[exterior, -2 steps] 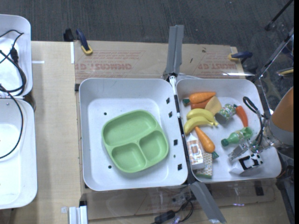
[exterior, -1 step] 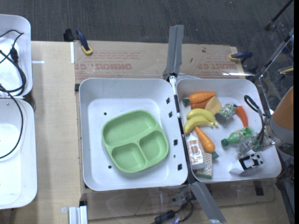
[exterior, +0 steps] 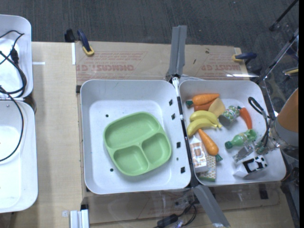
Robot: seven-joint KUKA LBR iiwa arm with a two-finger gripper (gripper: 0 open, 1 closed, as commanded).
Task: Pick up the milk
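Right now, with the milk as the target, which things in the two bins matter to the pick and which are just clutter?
Belongs to the job:
- black-and-white cow-patterned milk carton, lying in the right white bin
- the arm's gripper, just above the carton

Lying about:
- green three-compartment plate in the left bin
- yellow bananas
- three orange carrots
- green bottle
- small orange-and-white box

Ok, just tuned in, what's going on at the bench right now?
The arm has reached in from the right over the right-hand bin, which holds the toy food. Its gripper sits low in the near right corner, just above the milk carton with its black and white cow pattern, beside the green bottle. The milk lies on the bin floor, not lifted. The green divided plate sits alone in the left bin.
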